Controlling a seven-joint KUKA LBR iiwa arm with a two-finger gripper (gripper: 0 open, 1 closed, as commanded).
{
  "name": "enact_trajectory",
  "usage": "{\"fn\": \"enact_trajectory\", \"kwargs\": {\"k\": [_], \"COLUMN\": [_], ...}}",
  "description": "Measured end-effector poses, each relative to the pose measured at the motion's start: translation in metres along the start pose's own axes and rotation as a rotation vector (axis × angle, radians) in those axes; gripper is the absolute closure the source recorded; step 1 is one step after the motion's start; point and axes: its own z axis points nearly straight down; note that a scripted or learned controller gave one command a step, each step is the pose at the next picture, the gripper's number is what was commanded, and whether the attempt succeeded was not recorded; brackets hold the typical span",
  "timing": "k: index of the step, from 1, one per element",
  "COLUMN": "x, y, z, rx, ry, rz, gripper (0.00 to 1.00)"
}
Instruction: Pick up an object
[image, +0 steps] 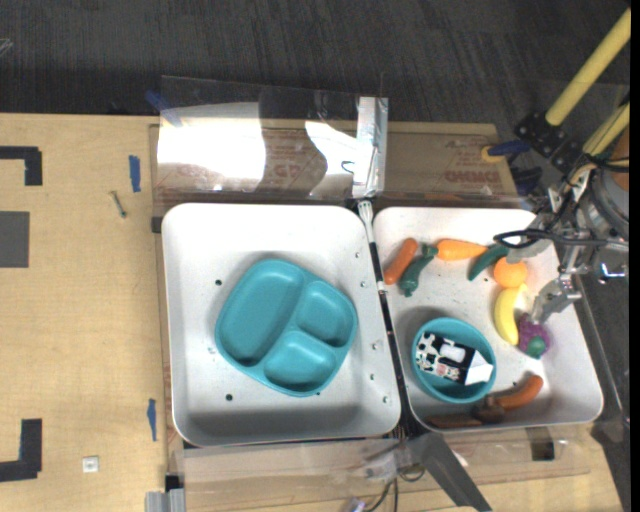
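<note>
The right bin (575, 400) holds toy food. Two orange carrots (402, 260) (459, 249) lie along its far side, and an orange fruit (511, 273) sits beside a yellow banana (505, 313). A purple piece (534, 339) rests at the banana's near end. A teal bowl (455, 362) contains a black-and-white checkered item (438, 351). A brown-orange sausage (517, 392) lies near the front wall. My gripper (549, 303) comes in from the right and hovers just above the purple piece and the banana's right side. Nothing is visibly held in it.
The left bin (190, 240) holds a teal divided plate (287, 326). A cardboard wall with clear tape (300, 150) stands behind both bins. Cables and a yellow pole (590, 65) crowd the far right, near the arm (605, 225).
</note>
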Motion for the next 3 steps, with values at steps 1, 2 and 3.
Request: {"fn": "enact_trajectory", "kwargs": {"k": [1,2,3], "x": [0.023,-0.049,-0.049], "y": [-0.015,-0.03,-0.033], "z": [0.162,0.179,0.18], "rx": [-0.005,0.001,0.0], "ry": [0.007,-0.005,-0.006], "rz": [-0.288,-0.347,-0.307], "gripper": [0.0,0.0,0.0]}}
